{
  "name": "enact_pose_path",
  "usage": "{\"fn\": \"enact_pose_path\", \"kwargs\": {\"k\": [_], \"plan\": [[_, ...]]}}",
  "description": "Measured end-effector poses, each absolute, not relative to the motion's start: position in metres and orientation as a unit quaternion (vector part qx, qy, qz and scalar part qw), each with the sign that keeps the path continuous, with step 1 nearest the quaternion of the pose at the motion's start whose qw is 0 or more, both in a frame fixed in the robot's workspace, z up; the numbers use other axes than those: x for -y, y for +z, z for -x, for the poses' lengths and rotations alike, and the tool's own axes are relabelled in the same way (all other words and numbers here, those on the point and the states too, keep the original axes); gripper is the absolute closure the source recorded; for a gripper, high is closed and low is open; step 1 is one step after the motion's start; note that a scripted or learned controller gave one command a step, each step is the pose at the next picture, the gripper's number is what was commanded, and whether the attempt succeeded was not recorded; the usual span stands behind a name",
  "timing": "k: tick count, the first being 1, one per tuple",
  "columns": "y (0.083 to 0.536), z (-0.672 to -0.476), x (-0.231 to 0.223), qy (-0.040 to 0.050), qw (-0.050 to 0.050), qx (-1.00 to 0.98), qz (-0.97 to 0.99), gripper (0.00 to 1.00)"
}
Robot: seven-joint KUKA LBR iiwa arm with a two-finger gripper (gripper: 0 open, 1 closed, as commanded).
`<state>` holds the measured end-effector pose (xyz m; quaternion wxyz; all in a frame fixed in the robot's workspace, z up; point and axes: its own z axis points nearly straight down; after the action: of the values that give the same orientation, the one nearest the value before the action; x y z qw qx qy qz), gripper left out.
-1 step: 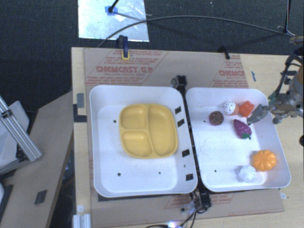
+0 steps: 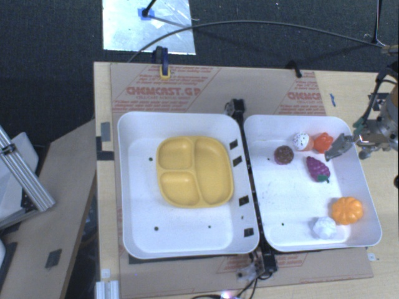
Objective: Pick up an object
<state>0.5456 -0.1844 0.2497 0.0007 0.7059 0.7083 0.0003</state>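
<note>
The jaws' state cannot be told; the gripper (image 2: 341, 147) hangs over the right bin's (image 2: 280, 232) upper right part, just beside a small orange-red toy (image 2: 322, 142). Near it lie a white ball (image 2: 302, 141), a brown ball (image 2: 283, 155) and purple grapes (image 2: 317, 168). An orange pumpkin (image 2: 346, 210) and a white lump (image 2: 324, 227) sit lower. The left bin (image 2: 140, 229) holds a yellow divided plate (image 2: 193, 170).
</note>
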Motion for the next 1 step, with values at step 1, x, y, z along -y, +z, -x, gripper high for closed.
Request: {"fn": "enact_pose_path", "kwargs": {"k": [1], "plan": [[0.2041,-0.5462,0.1759,-0.0003,-0.001,-0.708,-0.706,0.0]]}}
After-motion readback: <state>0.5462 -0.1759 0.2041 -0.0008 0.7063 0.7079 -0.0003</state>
